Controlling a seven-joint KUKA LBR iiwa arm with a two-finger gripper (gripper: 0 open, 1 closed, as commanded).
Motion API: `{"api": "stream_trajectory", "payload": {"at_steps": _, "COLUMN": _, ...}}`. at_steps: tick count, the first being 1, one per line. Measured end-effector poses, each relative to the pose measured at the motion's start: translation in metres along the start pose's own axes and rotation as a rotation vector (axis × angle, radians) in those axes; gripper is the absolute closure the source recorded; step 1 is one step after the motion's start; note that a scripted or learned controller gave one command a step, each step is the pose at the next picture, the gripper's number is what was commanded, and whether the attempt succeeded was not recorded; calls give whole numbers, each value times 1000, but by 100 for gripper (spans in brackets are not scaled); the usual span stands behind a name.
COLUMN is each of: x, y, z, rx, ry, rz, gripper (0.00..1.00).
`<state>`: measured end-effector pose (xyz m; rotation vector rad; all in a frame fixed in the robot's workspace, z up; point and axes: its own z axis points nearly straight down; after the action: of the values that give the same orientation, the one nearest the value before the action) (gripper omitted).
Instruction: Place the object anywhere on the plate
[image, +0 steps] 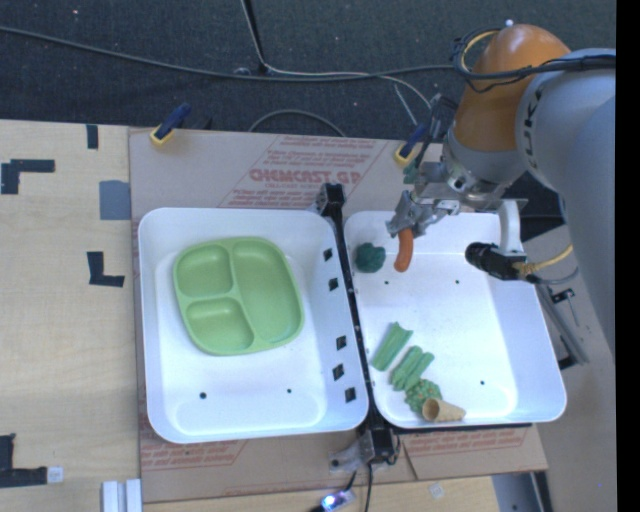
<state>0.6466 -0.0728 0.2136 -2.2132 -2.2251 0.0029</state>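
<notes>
desk (60, 300): light wood with black markings, carries a cardboard sheet and both bins.
arm (560, 110): comes in from the right, orange band above the wrist, poised over the far-left corner of the right bin.
left bin (250, 410): white, shallow; contains the plate and no loose items that can be seen.
right bin (500, 350): white, shallow; contains all the loose items.
plate (238, 295): green, three compartments, sits in the far half of the left bin; nothing lies on it.
hand (408, 228): above the far-left part of the right bin, fingers clamped on the top end of the orange object.
orange object (403, 252): carrot-like, hangs roughly upright from the fingers, lower end looks close to or just off the bin floor; cannot tell which.
dark green lump (370, 257): just left of the orange object, beside the divider between bins.
green pieces (403, 358): near-left part of the right bin, bean-like, with a leafy bit nearby.
cone (442, 408): tan, near edge of the right bin.
progress: grasp looks made; carry over the divider to the left and release onto the plate not yet done. Roughly a third in, by judgement.
</notes>
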Motion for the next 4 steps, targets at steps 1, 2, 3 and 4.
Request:
{"api": "stream_trajectory", "payload": {"at_steps": 1, "x": 56, "y": -7, "z": -11, "rx": -1, "ry": 0, "rz": 0, "gripper": 100}}
{"api": "stream_trajectory", "payload": {"at_steps": 2, "x": 103, "y": -18, "z": -18, "rx": -1, "ry": 0, "rz": 0, "gripper": 100}}
{"api": "stream_trajectory", "payload": {"at_steps": 3, "x": 148, "y": -26, "z": -22, "rx": -1, "ry": 0, "rz": 0, "gripper": 100}}
{"api": "stream_trajectory", "payload": {"at_steps": 4, "x": 203, "y": -40, "z": -7, "rx": 0, "ry": -2, "rz": 2, "gripper": 100}}
